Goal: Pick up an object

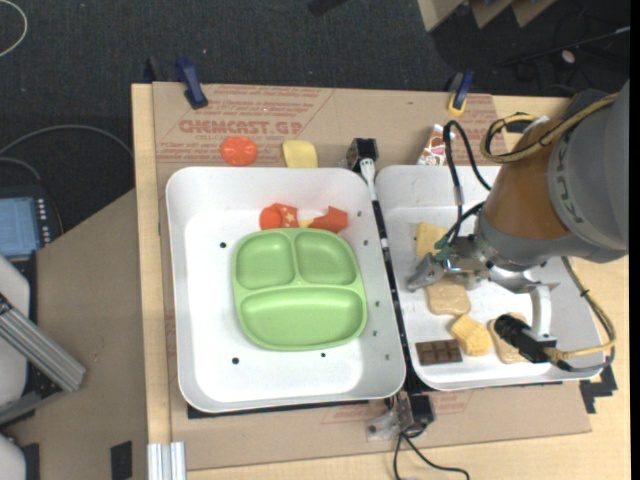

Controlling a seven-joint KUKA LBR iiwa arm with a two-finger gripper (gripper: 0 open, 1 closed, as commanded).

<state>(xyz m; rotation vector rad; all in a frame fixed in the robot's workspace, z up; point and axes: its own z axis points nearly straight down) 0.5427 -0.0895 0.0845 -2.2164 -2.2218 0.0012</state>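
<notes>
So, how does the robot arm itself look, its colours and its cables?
The arm is thick, rounded and grey, with an orange band above the wrist. Black and yellow cables loop beside it. The claw is small, dark and metallic.

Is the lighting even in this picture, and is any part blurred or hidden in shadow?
Camera view: even, soft light; the left bin looks bright but keeps its detail. The green divided plate is sharp, with mild sheen. The arm is large and slightly soft, shading the right bin beneath it. The tool is small and dim, hard to read.
</notes>
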